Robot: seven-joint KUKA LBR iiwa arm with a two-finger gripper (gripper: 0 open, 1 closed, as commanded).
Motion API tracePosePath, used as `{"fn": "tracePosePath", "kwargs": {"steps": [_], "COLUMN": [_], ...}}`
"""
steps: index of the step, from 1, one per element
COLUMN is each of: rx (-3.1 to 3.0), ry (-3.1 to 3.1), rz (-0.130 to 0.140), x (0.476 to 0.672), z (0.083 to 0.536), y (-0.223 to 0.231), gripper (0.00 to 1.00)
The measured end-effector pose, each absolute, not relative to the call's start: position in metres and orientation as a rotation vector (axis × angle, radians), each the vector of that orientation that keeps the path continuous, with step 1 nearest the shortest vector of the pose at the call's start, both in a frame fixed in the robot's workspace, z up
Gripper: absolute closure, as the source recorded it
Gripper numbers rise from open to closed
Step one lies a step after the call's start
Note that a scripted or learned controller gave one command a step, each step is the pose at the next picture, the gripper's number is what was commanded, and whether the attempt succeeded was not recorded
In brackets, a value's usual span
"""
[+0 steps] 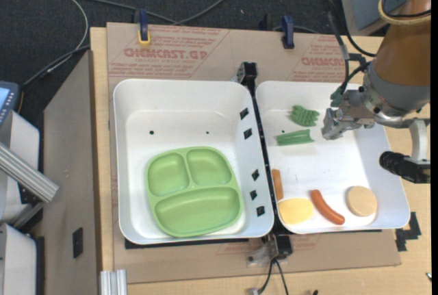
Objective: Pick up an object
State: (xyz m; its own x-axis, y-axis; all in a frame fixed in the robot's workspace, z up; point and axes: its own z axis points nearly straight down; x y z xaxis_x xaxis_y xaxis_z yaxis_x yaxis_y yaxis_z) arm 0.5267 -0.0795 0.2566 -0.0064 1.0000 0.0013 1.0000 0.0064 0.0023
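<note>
Green bean pod (pixel 295 138) lies flat (slightly tilted) in right bin (pixel 383 170).

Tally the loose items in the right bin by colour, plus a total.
Green: 2, a leafy piece and a flat pod-like piece
Orange-red: 2, a sausage and a thin stick by the bin's left wall
Yellow: 1, a rounded piece
Tan: 1, a round disc
Total: 6

Dark carpet floor (pixel 61 47), black cables (pixel 205 6) across it; cardboard sheet (pixel 205 47) clamped on bench.
</note>
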Motion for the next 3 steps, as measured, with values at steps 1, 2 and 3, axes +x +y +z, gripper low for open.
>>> {"fn": "tracePosePath", "kwargs": {"steps": [1,2,3], "rx": [2.217,2.214,2.215], "ry": [2.232,2.229,2.228], "rz": [-0.001,0.004,0.002], "x": [0.533,0.556,0.575], "z": [0.242,0.241,0.225], "y": [-0.023,0.022,0.067], "gripper": [1.00,1.00,1.00]}}
